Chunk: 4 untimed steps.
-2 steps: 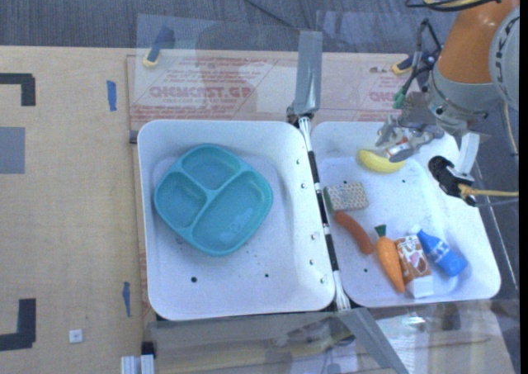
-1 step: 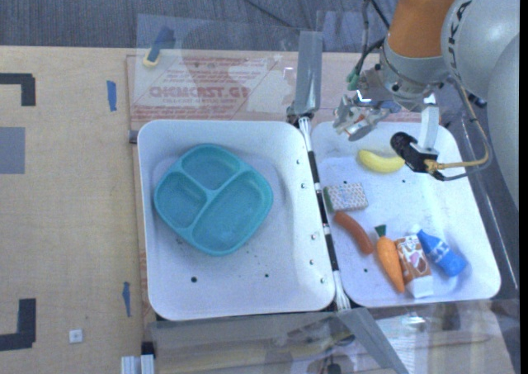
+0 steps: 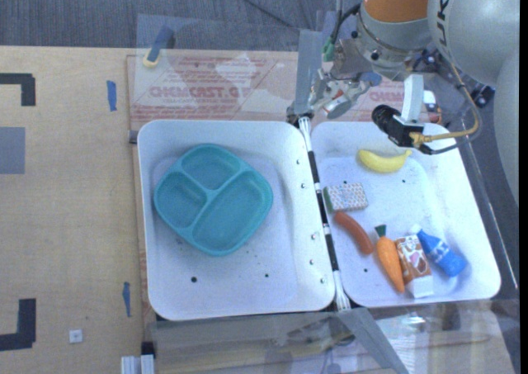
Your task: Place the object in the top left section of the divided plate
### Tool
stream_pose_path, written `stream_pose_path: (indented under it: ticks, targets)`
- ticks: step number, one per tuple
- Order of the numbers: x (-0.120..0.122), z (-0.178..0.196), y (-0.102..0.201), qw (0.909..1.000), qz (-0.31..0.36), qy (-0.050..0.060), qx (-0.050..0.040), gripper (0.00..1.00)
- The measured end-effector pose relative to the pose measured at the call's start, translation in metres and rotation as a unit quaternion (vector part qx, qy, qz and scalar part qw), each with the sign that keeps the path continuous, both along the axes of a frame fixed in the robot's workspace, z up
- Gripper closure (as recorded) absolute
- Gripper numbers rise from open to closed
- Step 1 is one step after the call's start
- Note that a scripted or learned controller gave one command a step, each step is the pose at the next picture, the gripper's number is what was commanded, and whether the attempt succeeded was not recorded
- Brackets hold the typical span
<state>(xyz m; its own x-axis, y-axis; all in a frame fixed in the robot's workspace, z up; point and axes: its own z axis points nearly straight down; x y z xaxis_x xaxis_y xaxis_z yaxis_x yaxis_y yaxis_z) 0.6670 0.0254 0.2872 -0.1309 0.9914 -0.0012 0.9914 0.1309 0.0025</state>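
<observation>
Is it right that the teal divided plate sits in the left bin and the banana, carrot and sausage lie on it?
Not quite. The camera view shows the teal divided plate in the left bin, but the banana, carrot and sausage lie in the right bin, not on the plate.

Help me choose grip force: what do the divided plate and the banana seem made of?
Divided plate: looks like moulded plastic, teal with a matte, even finish and rounded section walls. Banana: probably a plastic toy, smooth and uniformly yellow with a slight sheen.
</observation>
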Motion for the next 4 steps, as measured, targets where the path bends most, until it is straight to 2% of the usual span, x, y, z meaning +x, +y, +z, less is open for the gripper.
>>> stream_pose_path:
  ticks: [1, 2, 3, 4]
  targets:
    - [-0.001, -0.007, 0.095, 0.9989, 0.047, -0.001, 0.0003, 1.00]
    - [-0.044, -0.041, 0.155, 0.9811, 0.194, 0.002, 0.0004, 1.00]
    - [-0.041, -0.090, 0.193, 0.9824, 0.187, 0.002, 0.0003, 1.00]
    - [-0.040, -0.089, 0.193, 0.9824, 0.187, 0.001, 0.0004, 0.00]
